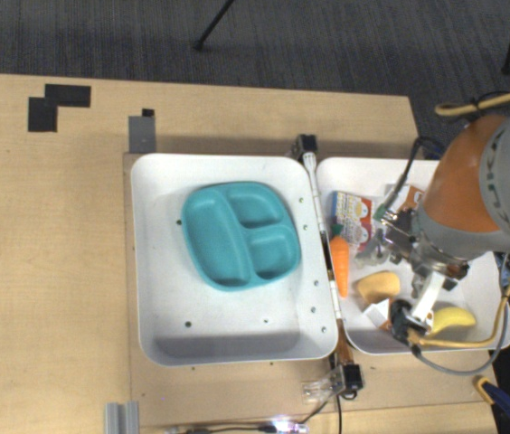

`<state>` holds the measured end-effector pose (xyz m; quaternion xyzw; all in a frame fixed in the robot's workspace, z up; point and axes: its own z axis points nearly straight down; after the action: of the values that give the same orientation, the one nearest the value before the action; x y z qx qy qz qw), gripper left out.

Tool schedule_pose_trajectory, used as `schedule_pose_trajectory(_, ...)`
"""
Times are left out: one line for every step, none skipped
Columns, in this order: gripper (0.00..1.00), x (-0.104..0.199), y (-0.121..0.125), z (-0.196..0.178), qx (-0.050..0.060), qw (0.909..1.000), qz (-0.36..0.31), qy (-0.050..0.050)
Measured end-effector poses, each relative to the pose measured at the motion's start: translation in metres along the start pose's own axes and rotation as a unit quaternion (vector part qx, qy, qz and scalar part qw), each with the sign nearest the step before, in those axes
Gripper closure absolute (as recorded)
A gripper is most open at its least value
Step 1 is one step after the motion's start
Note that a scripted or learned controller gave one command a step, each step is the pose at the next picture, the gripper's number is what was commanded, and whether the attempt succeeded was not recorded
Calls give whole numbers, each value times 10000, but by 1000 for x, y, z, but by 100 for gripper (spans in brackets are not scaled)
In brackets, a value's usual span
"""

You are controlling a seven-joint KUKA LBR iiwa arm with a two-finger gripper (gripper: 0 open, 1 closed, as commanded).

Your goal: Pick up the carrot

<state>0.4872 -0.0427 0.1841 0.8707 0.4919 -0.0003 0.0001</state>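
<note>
There are two white bins side by side, the left bin [160,333] and the right bin [499,283]. In the left bin lies one teal plate [240,233] with three parts. In the right bin I count four things: one carrot [338,263], one little packet [350,215] with red and white on it, one tan lump of food [377,286] and one banana [452,318].

The bins sit on a light wood bench [47,269]. Past the bench, at the top of the frame, is dark grey carpet [101,16]. A few flat black shapes [56,107] sit on the bench at the upper left.

The carrot lies right along the left wall of the right bin, long way up and down. The packet is just above it and the tan lump is just to its lower right. The gripper [386,242] hangs over the middle of that bin, near the carrot but to its right. I cannot tell if it is wide or narrow.

The left bin has lots of bare white floor around the plate. The right bin is crowded.
</note>
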Motion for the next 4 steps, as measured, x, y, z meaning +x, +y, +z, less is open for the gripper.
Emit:
schedule_pose_trajectory(0,34,-19,0,6,10000,-1,17)
schedule_pose_trajectory(0,5,-3,0,0,10000,65,2)
schedule_pose_trajectory(0,27,-15,0,6,9999,-140,12)
schedule_pose_trajectory(0,26,-15,0,3,9999,-136,11)
